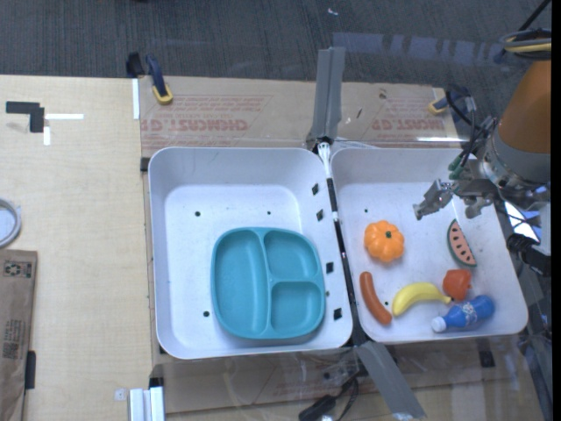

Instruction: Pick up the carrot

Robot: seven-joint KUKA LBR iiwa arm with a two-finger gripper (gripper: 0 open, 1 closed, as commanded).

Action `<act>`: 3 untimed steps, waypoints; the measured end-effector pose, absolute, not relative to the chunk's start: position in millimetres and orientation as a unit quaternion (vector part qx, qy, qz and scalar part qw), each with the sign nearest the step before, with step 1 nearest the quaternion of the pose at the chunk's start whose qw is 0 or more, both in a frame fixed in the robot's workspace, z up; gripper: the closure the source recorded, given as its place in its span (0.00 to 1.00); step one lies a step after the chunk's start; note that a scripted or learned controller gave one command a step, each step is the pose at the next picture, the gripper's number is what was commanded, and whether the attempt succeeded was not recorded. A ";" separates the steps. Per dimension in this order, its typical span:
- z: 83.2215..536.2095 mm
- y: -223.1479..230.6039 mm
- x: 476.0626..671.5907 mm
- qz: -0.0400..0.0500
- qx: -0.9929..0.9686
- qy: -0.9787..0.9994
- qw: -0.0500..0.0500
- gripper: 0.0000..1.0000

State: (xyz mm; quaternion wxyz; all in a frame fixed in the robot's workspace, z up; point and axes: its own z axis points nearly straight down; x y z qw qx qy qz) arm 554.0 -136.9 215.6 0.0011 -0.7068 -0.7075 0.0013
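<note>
Camera view: our gripper (436,202) hangs spread, holding nothing, above the right bin (351,169). Carrot (375,298) lies at seven o'clock, beside banana (419,296). We should straddle its width.

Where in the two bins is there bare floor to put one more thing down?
Free: the left white bin around the teal divided plate, mostly behind it, and the right white bin's back-left part. Crowded: its front, with orange pumpkin, red sausage, yellow banana, blue bottle, watermelon slice.
</note>
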 end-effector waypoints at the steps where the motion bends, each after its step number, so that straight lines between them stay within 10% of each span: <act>1: 108.8 -92.2 589.5 0.002 -0.728 -0.686 0.001 0.00; 2: 90.8 -109.8 542.4 0.001 -0.711 -0.703 0.001 0.00; 3: 99.1 -110.3 542.0 0.002 -0.712 -0.702 0.002 1.00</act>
